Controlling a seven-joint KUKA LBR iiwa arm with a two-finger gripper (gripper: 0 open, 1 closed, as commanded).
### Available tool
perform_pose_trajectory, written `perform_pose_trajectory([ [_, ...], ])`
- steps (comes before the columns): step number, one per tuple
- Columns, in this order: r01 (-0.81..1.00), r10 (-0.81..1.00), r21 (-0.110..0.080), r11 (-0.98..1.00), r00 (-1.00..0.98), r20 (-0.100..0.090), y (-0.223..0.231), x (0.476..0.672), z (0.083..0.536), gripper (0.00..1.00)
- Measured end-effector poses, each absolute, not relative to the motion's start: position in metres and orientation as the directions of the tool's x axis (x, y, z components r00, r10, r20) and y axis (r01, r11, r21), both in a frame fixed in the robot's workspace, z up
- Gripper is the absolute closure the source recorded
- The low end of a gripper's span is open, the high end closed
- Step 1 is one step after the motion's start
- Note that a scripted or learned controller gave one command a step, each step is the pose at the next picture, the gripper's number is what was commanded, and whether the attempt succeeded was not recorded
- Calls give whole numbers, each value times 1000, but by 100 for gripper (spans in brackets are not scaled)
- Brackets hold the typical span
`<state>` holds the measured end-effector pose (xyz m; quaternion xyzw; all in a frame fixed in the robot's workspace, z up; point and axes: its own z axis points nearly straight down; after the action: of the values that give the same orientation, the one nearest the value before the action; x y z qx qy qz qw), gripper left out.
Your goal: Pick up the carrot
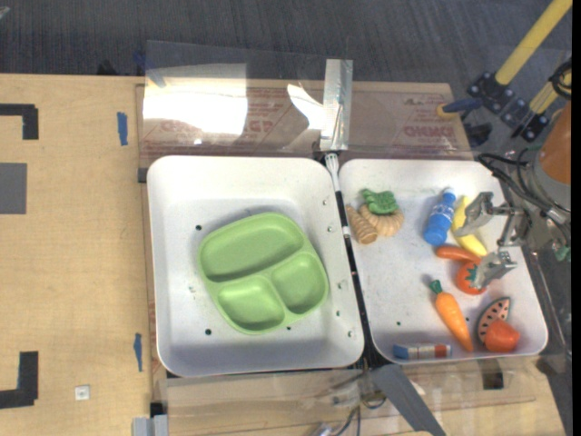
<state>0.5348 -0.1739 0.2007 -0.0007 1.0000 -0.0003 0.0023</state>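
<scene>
The carrot (453, 316), orange with a small green top, lies slantwise in the lower part of the right bin (399, 289). My gripper (488, 238) reaches in from the right and sits up and to the right of the carrot, clear of it. It is open: one finger (480, 209) stands near the bin's upper right, the other (497, 266) lower down. A yellow banana-like toy (470, 240) and a red chili (455, 253) lie between and beneath the fingers. The carrot's tip points toward the bin's front edge.
Around the carrot lie a red tomato (468, 280), a watermelon slice (496, 313), a red-orange fruit (502, 338) and a marker (422, 350). A blue bottle (439, 218), a croissant (374, 225) and a green vegetable (379, 201) sit farther back. The left bin holds a green divided plate (263, 269).
</scene>
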Motion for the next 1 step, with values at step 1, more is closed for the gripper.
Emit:
perform_pose_trajectory([
  [1,-31,-31,-2,1000,-999,-12,-168,539,99,0],
])
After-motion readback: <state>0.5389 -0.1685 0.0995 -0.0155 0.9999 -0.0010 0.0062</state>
